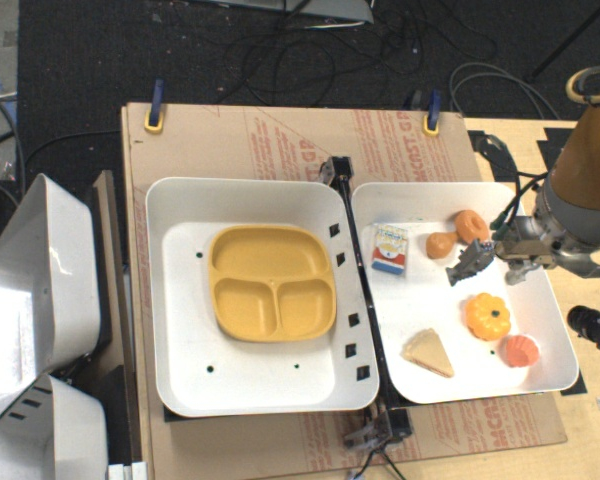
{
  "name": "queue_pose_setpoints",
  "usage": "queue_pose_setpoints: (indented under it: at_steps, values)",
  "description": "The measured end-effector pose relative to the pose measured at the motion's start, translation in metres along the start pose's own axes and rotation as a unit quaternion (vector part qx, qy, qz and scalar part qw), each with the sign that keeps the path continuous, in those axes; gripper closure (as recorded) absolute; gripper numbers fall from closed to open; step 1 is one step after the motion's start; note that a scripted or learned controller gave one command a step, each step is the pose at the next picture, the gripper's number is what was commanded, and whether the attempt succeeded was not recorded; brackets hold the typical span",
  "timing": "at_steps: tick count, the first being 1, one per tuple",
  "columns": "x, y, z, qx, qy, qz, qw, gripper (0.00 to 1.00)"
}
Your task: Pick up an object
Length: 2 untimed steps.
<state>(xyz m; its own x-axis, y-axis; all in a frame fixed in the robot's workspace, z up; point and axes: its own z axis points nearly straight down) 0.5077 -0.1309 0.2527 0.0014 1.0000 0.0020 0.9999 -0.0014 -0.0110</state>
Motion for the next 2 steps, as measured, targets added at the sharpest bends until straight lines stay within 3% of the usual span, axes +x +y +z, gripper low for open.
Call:
queue_pose_setpoints:
  at_steps: [1, 2]
  values:
    - [0.0, 0.002, -0.005, -0.005, -0.001, -0.001, 1.0, 0.0]
    - [0.011, 0.0, 0.046, -0.003, 0.0, 0.0, 1.0, 0.0]
